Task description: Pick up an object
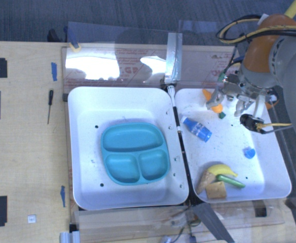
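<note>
Gripper (229, 103) | my 2 fingers spread over small orange piece (216, 108) | likely light, rigid, slippery; pinch its middle.

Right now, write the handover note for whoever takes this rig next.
Gripper: low over the far end of the right bin, beside a small orange piece; no object seen held.
Right bin: blue bottle, small blue piece, banana, green piece and tan block at the near end.
Left bin: teal divided tray.
Done: nothing lifted.
Left: grasp one object and raise it.
</note>
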Robot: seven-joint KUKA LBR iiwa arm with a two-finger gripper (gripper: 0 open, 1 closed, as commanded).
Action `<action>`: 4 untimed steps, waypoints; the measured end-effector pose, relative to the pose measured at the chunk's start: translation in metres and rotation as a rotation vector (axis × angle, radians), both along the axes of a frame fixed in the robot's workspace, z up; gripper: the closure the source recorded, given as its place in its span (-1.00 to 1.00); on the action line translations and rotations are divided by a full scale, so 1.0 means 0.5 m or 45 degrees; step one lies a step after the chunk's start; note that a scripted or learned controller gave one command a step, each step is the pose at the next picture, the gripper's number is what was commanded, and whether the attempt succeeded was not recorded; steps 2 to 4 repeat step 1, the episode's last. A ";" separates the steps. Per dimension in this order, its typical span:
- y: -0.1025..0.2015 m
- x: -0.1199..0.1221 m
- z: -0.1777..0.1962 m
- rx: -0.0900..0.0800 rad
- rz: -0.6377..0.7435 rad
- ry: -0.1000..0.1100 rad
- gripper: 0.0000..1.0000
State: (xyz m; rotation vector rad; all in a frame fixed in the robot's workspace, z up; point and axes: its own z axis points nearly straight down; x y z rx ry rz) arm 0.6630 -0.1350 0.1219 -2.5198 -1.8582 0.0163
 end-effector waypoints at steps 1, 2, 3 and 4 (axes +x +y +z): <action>0.048 0.002 -0.074 -0.002 -0.048 0.000 -1.00; 0.048 0.002 -0.074 -0.002 -0.048 0.000 -1.00; 0.048 0.002 -0.074 -0.002 -0.048 0.000 -1.00; 0.048 0.002 -0.074 -0.002 -0.048 0.000 -1.00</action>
